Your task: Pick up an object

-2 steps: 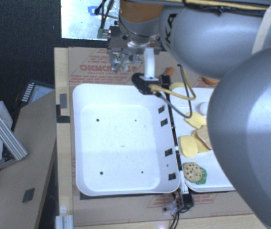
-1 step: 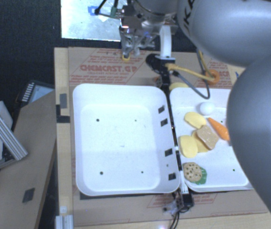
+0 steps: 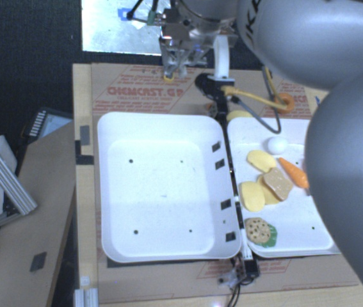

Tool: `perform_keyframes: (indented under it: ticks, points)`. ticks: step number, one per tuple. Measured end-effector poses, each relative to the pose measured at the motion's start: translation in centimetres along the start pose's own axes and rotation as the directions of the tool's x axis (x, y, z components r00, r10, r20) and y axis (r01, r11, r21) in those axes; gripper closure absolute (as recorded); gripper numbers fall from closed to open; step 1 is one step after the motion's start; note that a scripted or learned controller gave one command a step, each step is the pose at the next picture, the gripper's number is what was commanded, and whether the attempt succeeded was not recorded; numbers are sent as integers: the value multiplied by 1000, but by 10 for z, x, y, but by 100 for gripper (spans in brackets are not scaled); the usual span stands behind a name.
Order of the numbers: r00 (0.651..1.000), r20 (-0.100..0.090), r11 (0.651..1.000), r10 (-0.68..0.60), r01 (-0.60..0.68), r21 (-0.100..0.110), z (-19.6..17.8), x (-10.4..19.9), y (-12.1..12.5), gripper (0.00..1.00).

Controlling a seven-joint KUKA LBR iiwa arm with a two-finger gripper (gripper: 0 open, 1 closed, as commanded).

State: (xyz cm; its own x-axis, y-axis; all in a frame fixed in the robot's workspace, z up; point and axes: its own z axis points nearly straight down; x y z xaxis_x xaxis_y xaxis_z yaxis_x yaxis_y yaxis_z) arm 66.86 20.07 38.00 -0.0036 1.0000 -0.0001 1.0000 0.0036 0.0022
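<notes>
The right bin (image 3: pixel 296 235) holds several food toys. A white egg (image 3: pixel 276 145) lies at the back, with a yellow piece (image 3: pixel 261 160) and an orange carrot (image 3: pixel 294 172) just in front of it. Nearer lie a tan bread slice (image 3: pixel 277 184), another yellow piece (image 3: pixel 252 196) and a round cookie with a green edge (image 3: pixel 258 231). A pale yellow item (image 3: pixel 239 115) sits at that bin's back left corner. My gripper (image 3: pixel 175 69) hangs over the cardboard behind the left bin (image 3: pixel 155 190), well away from the toys.
Both bins rest on a cardboard sheet (image 3: pixel 136 91) with red print. The arm's large grey body (image 3: pixel 335 56) covers the right bin's far right side. A metal frame (image 3: pixel 2 178) stands at the left, off the bench.
</notes>
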Motion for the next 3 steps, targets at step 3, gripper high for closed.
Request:
perform_keyframes:
  ticks: [3]
  points:
    - [1000,0,1000,3,-3,2,-155,-34,-20,100]
